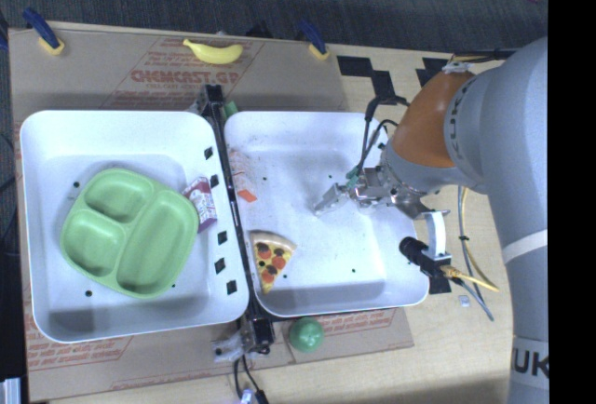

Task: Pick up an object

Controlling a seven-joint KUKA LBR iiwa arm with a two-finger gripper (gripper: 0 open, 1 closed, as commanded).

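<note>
The claw (326, 200), fingers apart and holding nothing, hovers mid-frame in the right bin (307, 127); the pizza slice (271, 261) lies below-left, tip pointing down.

Glossy plastic bins (56, 207) — matt cardboard (177, 76) beneath.

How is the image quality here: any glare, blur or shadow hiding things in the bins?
Camera view: even light, soft overall focus; the white bins look bright but not blown out; the green plate and pizza slice read clearly; the gripper is small and blurry, with a faint shadow beneath it.
</note>
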